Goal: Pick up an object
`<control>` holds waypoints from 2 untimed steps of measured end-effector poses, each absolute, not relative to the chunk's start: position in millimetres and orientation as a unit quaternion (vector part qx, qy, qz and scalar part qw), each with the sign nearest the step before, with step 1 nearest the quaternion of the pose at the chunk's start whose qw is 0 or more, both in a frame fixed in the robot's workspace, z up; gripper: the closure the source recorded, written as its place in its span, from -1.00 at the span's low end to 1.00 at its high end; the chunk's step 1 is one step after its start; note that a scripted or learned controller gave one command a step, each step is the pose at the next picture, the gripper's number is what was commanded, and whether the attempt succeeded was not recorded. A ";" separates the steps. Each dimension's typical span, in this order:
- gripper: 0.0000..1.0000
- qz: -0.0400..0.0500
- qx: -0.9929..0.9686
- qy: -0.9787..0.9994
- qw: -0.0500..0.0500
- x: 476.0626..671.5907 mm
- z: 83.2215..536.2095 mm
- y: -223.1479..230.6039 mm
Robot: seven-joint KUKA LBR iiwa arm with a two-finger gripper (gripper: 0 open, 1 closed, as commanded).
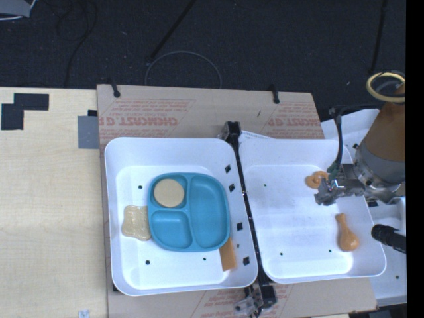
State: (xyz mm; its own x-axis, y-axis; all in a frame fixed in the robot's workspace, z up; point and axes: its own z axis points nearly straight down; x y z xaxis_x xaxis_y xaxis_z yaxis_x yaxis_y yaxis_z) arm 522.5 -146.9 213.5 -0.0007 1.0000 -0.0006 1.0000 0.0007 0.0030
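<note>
Reaching from right | fingers [326, 193] low over right bin [291, 270] | grip state unclear

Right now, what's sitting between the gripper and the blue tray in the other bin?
In the camera view, bare white bin floor and the black divider between the bins lie between the gripper and the blue tray. No object lies in that stretch.

Arm [391, 138]: orange band, grey collar beneath. Black cable [339, 144] alongside. Hand [329, 192]: small, grey metal, dark fittings.
</note>
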 end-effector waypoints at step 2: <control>1.00 0.000 0.705 0.709 -0.002 507.4 216.0 -39.2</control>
State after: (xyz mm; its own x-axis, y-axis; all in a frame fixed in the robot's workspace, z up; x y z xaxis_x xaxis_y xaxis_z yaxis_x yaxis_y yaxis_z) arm 507.4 -39.2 216.0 -0.0048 1.0000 0.0029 1.0000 0.0048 -0.0038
